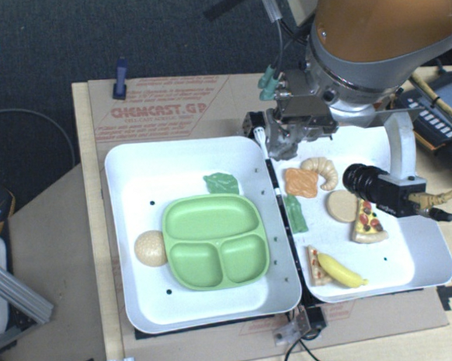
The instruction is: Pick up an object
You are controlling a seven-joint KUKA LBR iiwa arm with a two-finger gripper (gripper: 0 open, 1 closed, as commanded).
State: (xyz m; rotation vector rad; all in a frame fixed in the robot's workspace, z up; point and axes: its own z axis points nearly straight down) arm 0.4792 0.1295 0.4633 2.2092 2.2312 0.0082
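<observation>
My gripper hangs over the far left corner of the right bin, just above the divide between the bins. Right below it lie an orange flat piece and a tan croissant. Further down the right bin are a green pickle strip, a round beige cookie, a pizza slice and a yellow banana. Nothing shows between the gripper's parts.
The left bin holds a green compartment plate, a green leafy piece and a tan ball. A black cylinder on the arm's white bracket overhangs the right bin. The grey arm body covers the far right.
</observation>
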